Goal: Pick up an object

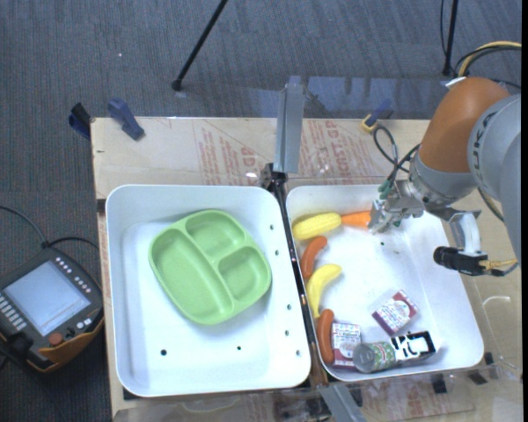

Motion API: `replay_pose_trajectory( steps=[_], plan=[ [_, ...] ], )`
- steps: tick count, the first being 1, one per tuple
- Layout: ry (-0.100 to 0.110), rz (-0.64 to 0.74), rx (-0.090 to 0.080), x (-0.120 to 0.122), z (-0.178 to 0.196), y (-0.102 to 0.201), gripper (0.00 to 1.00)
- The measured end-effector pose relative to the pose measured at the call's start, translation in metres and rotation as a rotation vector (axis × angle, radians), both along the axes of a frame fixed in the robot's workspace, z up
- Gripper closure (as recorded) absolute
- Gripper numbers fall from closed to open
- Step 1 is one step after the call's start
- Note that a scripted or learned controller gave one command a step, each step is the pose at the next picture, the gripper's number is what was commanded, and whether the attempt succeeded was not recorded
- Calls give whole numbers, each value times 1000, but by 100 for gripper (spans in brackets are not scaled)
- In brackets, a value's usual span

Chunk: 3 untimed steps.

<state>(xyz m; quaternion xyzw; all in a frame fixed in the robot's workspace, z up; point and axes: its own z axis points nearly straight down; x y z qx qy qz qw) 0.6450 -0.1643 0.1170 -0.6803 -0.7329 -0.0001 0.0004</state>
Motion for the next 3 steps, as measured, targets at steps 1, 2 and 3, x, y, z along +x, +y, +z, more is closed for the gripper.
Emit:
replay_pose_trajectory(
  steps=[1,2,3],
  plan=[
    [0,0,0,0,0,0,0],
    [2,16,0,-1,-30,-16,0],
    [1,18,0,0,-19,-15,100]
  ],
)
